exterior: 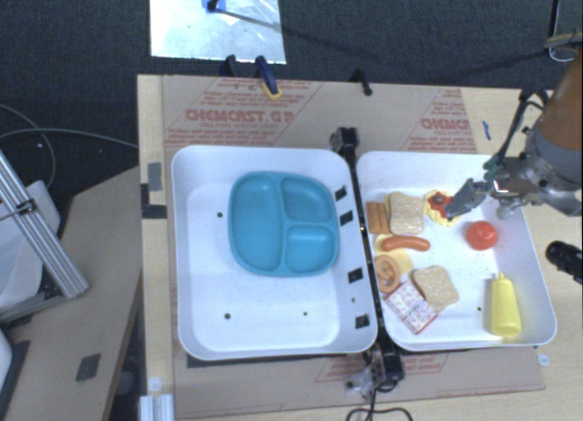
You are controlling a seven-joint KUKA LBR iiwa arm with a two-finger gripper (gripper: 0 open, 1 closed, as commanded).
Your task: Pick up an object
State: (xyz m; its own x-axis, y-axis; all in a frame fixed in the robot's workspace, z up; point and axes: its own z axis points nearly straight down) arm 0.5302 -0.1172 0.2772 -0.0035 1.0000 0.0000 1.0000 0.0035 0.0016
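Grey gripper (pixel 463 199) (fingers' state unclear) hovers over the right bin (pixel 537 269) — near a tomato (pixel 481 235).

A cardboard-covered bench (pixel 301 109) fills the frame's middle, bearing two white bins: left bin (pixel 196 228), right bin (pixel 533 305).

- One fixed camera, high above the bench (pixel 301 105), looks down at a slant.
- It stands well back: both white bins (pixel 196 228) fit whole, floor visible toward 12 and 9 o'clock.
- The arm (pixel 557 141) enters from 3 o'clock.
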